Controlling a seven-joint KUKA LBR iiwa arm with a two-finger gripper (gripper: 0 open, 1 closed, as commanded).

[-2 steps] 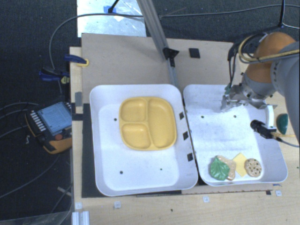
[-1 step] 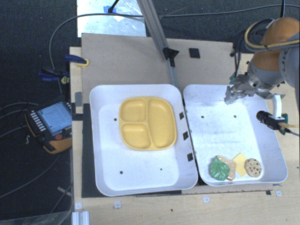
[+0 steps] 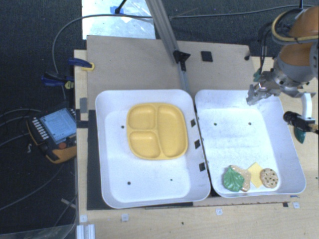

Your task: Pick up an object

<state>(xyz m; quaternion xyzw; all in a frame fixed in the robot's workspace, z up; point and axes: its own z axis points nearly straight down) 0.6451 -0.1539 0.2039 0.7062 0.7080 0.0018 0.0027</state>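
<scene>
My claw (image 3: 253, 96) hovers over the right bin's (image 3: 234, 123) far rim; its spread I can't tell. The cookie (image 3: 268, 178) and cheese (image 3: 255, 173) lie clustered opposite.

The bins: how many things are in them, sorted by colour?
Yellow: 2, the divided plate in the left bin and a cheese slice in the right bin
Green: 1, a leaf-shaped toy
Tan: 2, a cookie and a small tan piece beside the leaf
Total: 5
</scene>
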